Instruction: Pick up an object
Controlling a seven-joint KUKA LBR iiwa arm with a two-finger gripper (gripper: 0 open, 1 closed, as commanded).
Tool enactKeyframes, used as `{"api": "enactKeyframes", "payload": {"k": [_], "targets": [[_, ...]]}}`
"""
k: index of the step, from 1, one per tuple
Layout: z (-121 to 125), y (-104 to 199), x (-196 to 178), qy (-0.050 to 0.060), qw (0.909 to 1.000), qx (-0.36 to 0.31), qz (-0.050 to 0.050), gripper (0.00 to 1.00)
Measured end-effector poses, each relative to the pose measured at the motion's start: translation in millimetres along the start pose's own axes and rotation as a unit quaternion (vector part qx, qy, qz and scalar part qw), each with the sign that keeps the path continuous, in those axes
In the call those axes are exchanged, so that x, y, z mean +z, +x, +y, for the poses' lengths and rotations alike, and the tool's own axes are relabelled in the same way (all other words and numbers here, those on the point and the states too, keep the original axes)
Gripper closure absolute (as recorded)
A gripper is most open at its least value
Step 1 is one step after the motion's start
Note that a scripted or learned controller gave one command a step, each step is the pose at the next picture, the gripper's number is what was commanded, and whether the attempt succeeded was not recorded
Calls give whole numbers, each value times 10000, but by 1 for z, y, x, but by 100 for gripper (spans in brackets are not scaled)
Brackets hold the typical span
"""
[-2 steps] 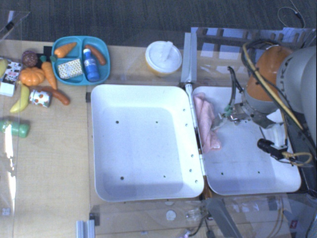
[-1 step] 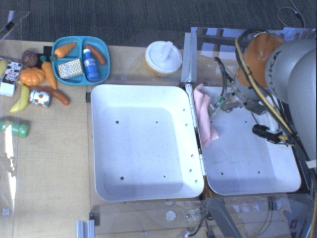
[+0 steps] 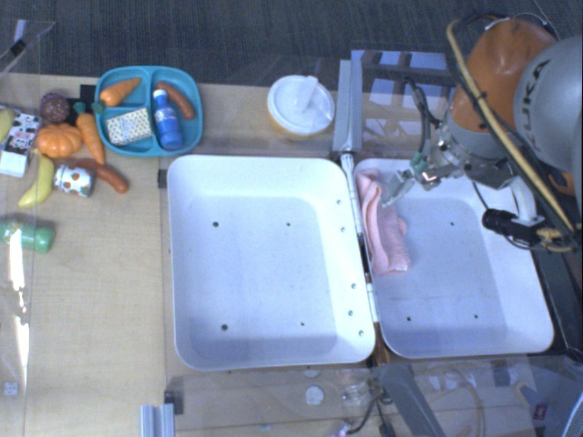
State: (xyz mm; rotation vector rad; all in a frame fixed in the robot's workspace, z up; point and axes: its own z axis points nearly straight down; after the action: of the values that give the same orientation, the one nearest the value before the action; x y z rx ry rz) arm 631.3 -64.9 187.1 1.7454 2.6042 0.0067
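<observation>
— Pink, soft and floppy: that is the long pale-pink cloth-like piece (image 3: 383, 229) I am after. It lies flat along the left wall of the shallow white right-hand bin (image 3: 474, 335), its upper end near the bin's top left corner.

— And where are you against it?

— My two-finger gripper (image 3: 406, 183) hangs over the pink piece's upper end, a little to its right, reaching in from the right with my grey arm and its orange band (image 3: 496, 62) behind. My tips look close to the piece, but whether they touch it I cannot say.

— Closed on it, or spread?

— I cannot tell; the tips are small and blurred from this height. Nothing shows the piece lifted; it lies on the bin floor along its whole length.

— So how far along?

— By my reckoning, the approach is made and the grasp and lift are left to do.

— What else lies around the pink piece?

— Just beyond its left side, across the divider, sits the shallow white left-hand bin (image 3: 191, 335). Farther left and up from it stands a teal divided plate of toy food (image 3: 187, 85), with a round white and yellow lidded cup (image 3: 301, 105) between that plate and my wrist.
</observation>
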Motion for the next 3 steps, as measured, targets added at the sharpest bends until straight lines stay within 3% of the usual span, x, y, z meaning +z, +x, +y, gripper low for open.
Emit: {"api": "enactKeyframes", "payload": {"k": [1,2,3], "targets": [[-23,-25,92,-1,10000,27,-4,0],[-75,-11,94,-46,9997,224,-22,0],[-49,-22,49,10,10000,72,3,0]]}}
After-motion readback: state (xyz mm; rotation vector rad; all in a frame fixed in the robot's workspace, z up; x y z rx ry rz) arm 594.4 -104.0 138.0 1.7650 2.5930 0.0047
